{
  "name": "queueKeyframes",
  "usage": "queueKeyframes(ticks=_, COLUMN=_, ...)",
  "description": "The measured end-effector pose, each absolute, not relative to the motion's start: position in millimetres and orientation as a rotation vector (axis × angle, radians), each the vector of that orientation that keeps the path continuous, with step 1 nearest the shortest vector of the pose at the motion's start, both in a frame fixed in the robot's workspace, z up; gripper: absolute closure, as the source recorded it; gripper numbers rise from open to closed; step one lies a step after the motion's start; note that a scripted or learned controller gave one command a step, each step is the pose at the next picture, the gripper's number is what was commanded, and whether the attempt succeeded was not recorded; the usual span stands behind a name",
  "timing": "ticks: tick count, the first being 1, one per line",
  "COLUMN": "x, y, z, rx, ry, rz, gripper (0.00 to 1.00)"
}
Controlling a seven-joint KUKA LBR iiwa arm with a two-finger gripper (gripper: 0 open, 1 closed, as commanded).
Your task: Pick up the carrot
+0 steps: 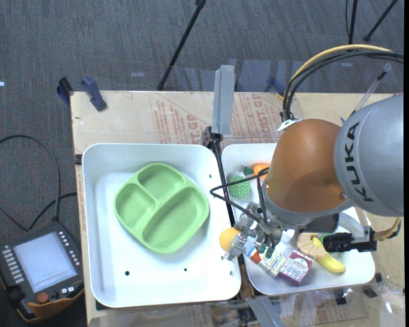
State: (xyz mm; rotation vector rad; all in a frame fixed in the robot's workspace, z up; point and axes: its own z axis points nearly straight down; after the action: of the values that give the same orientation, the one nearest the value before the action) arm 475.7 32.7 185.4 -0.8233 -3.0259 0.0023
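Observation:
A small orange piece (260, 169) peeks out at the back of the right bin (365, 270). It may be the carrot, and the arm's orange band hides most of it. My gripper (250, 241) hangs low over the front left of the right bin, close to the wall shared with the left bin. A round yellow-orange fruit (229, 238) lies right beside the gripper on its left, touching or nearly touching it. Nothing shows whether the gripper holds it.
The left bin (99, 251) holds a green divided plate (162, 206). The right bin also has a green knobbly item (240, 187) at the back, a colourful small box (287, 265) at the front and a banana (328, 258) beside it. The arm covers the bin's middle.

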Motion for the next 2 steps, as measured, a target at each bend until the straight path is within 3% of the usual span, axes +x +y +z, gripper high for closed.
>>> queueKeyframes(ticks=1, x=475.7, y=32.6, z=185.5, rx=-0.825, ry=-3.026, rz=0.002, gripper=0.00)
queueKeyframes(ticks=2, x=516.3, y=3.1, z=185.3, rx=-1.474, ry=-2.770, rz=0.004, gripper=0.00)
